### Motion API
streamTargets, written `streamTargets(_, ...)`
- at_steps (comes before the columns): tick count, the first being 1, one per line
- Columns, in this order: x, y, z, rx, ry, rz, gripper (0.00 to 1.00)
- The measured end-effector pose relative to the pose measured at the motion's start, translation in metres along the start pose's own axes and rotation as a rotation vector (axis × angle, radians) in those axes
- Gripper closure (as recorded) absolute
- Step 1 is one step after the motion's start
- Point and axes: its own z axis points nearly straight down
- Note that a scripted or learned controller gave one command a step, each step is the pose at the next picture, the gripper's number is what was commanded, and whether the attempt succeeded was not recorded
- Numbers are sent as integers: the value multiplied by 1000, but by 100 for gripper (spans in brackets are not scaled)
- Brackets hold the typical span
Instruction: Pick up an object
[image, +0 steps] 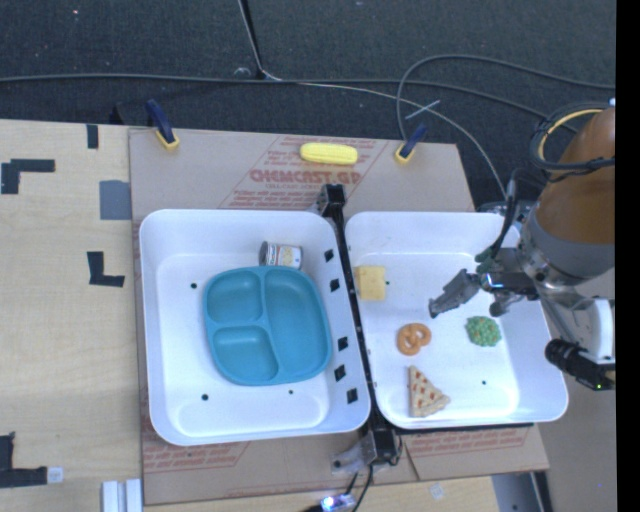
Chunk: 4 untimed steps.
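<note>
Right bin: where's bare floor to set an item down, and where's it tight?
Right bin: bare floor along the back wall above the cheese block, and the front right corner beyond the pizza slice. Tight in the middle: pretzel, broccoli and the gripper cluster there. In the left bin, the blue tray and can leave a front strip.

The bench (60, 330) bears cardboard (250, 180) under two white bins (165, 400).

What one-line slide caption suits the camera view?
Gripper poised above right bin holding pretzel, broccoli, cheese, pizza slice.
</note>
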Motion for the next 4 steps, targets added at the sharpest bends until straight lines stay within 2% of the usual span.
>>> streamTargets(1,0,2,-5,-11,-1,-4,0)
streamTargets(2,-5,6,56,-7,-1,-2,0)
streamTargets(4,-8,0,172,-5,0,-2,0)
